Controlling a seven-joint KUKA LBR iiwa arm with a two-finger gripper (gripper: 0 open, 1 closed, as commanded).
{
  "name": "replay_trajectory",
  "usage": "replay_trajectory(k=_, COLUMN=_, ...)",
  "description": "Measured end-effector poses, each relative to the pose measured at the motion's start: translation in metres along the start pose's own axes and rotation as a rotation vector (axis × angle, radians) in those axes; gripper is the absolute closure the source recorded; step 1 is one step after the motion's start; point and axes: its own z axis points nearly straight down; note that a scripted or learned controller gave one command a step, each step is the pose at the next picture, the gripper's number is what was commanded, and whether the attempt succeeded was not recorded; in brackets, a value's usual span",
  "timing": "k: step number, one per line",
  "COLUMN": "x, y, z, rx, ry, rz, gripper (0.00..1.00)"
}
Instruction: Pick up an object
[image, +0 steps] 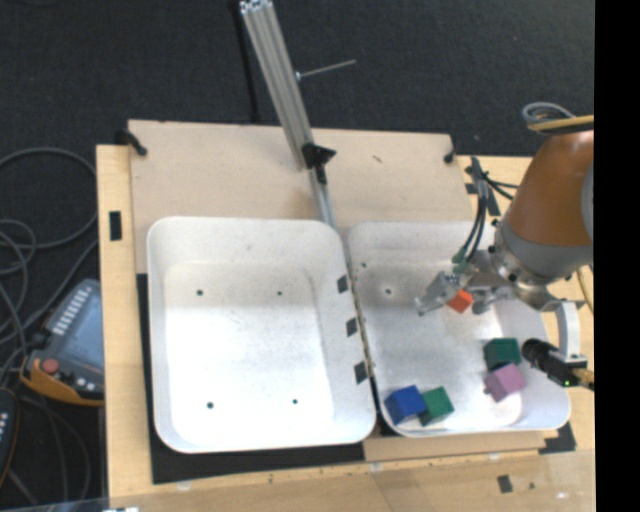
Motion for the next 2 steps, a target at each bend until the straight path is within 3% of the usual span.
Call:
replay_trajectory(k=1, x=-0.063, y=0.001, z=0.104, rx=0.009, ry=-0.001, rz=-0.003, gripper=0.0)
replay_trajectory(k=2, x=-0.048, y=0.012, z=0.102, rx=0.001, ry=0.0, rz=-0.009, gripper=0.0)
